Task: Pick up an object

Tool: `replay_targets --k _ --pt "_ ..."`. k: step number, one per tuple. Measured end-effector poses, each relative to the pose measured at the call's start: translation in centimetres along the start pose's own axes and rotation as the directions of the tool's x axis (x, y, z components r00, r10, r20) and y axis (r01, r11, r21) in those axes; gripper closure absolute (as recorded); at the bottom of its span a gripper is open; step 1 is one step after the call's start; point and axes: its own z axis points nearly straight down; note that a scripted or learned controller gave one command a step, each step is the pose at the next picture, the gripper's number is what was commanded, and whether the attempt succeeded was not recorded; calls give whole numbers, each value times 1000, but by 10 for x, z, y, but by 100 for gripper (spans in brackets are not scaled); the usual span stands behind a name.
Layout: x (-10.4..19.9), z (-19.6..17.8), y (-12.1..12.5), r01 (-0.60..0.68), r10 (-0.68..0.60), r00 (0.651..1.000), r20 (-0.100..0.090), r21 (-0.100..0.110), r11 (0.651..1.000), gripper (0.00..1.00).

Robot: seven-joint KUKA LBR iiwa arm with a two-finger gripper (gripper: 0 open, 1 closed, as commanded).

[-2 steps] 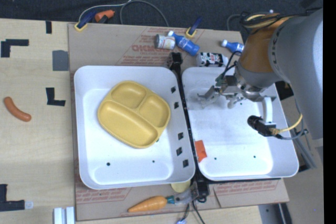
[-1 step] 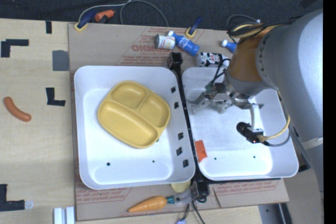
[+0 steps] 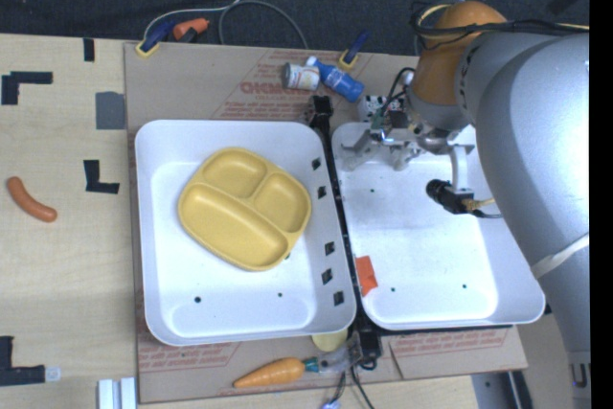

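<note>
Left bin (image 3: 153,206): yellow tray (image 3: 245,206), well left of claw (image 3: 383,147).

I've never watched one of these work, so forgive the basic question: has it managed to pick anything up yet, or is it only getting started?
Nothing looks picked up yet. The yellow divided plate lies flat in the left bin, untouched. The gripper sits low over the far end of the right bin, with no object seen between its fingers. Left to do: close on something and lift it.
</note>
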Motion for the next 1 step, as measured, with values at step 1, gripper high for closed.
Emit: replay_targets --k 1 --pt "8 -1 -26 -3 3 1000 1 2 1000 0"
